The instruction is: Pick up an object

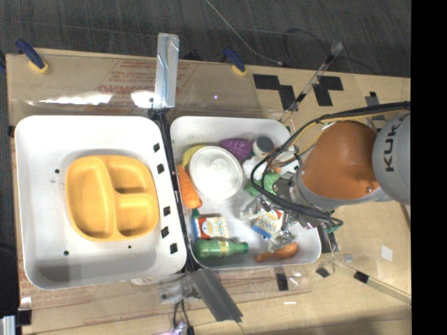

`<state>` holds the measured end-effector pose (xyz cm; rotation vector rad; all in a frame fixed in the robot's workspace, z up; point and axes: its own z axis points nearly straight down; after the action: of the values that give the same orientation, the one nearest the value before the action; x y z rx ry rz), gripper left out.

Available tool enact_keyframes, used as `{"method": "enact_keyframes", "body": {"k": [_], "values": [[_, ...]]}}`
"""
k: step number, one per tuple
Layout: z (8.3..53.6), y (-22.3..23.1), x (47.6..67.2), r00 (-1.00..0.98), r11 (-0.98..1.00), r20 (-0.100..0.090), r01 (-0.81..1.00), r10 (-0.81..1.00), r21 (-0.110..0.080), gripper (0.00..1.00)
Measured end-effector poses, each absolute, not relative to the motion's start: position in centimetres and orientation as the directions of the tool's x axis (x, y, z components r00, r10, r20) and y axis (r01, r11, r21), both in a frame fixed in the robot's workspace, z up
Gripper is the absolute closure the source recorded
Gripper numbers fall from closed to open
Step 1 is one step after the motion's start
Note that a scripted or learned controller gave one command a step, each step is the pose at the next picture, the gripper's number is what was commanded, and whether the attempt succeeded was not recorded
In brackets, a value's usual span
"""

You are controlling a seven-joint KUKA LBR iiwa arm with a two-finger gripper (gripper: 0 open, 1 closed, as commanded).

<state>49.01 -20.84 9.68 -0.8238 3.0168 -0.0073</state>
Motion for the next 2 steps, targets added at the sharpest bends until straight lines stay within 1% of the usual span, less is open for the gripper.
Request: {"method": "enact_keyframes", "body": {"k": [2], "values": [[9.53,-21.02,49.0,-0.909,0.909,-0.01,-0.416,-0.416,-0.007,0.0]]}}
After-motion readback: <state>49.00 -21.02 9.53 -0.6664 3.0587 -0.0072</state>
